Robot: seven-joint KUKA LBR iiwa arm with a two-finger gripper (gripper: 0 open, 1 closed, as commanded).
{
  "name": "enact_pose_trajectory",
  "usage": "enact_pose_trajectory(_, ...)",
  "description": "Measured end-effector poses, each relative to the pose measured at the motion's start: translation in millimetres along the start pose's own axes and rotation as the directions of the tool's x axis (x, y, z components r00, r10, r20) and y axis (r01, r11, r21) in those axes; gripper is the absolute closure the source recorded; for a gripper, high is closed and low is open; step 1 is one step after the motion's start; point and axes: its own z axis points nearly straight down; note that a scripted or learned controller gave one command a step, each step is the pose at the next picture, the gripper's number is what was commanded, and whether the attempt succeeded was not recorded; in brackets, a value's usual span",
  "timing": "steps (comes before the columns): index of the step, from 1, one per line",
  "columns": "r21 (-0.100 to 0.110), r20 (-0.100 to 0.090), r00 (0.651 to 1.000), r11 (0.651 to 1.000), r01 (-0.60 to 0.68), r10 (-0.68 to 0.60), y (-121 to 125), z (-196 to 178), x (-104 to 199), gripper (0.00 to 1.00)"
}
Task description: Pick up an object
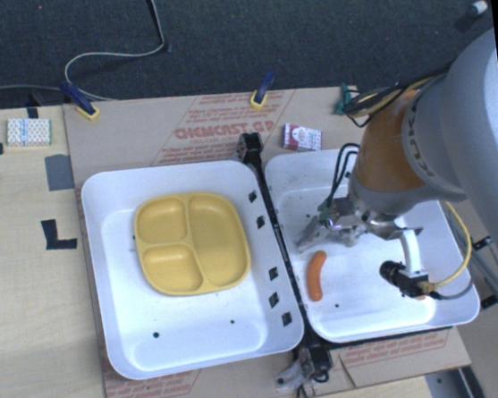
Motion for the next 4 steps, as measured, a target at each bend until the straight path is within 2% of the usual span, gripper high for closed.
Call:
enact_pose_trajectory(1,0.0,0.001,1.0,1.0,0.0,0.0,0,-10,-1,1.0)
enact_pose_trajectory(2,0.0,0.001,1.0,1.0,0.0,0.0,0,-10,-1,0.0)
enact_pose_trajectory(3,0.002,-0.001,1.0,1.0,0.0,0.0,45,1,0,0.0)
enact_pose_trajectory(4,0.0,0.001,1.0,1.0,0.001,-0.001,45,-9,0,1.0)
